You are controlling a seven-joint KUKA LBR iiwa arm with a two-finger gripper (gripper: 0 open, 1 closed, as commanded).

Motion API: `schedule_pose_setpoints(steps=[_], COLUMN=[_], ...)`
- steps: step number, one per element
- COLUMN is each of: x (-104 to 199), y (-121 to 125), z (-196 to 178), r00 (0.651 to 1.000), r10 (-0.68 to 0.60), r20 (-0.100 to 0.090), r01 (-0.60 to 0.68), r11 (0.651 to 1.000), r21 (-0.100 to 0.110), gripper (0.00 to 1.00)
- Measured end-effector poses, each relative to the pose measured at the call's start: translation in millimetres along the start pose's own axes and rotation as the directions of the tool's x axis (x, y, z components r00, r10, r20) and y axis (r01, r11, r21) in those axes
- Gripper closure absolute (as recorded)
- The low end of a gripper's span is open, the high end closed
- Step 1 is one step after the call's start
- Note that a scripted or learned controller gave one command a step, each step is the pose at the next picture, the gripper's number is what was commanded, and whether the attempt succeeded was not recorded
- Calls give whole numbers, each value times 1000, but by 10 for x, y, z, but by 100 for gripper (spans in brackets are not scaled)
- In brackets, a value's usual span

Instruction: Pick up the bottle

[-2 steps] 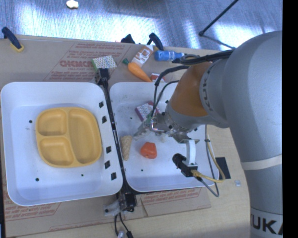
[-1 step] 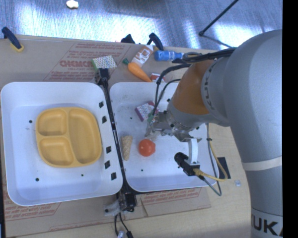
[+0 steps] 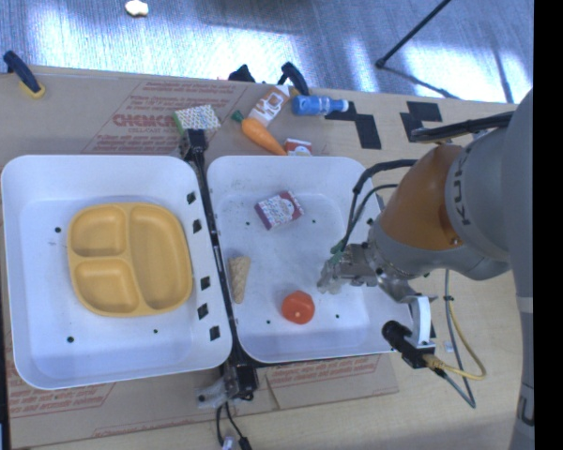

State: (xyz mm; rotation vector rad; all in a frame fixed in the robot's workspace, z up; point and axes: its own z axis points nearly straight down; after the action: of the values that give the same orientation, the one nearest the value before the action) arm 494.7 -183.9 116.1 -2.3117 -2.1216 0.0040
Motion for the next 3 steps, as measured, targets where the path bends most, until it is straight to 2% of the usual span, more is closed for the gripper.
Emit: schedule_pose_setpoints(steps=[1, 2, 3], x=[-201, -180, 79], y=[-159, -179, -192], z=[-839, -519, -755], r00=[993, 975, 902], r10=[118, 222, 432], r20=[1, -1, -1], r01=[-118, -222, -432], r11=[993, 975, 902], r21=[-2, 2, -2], gripper=[100, 100, 100])
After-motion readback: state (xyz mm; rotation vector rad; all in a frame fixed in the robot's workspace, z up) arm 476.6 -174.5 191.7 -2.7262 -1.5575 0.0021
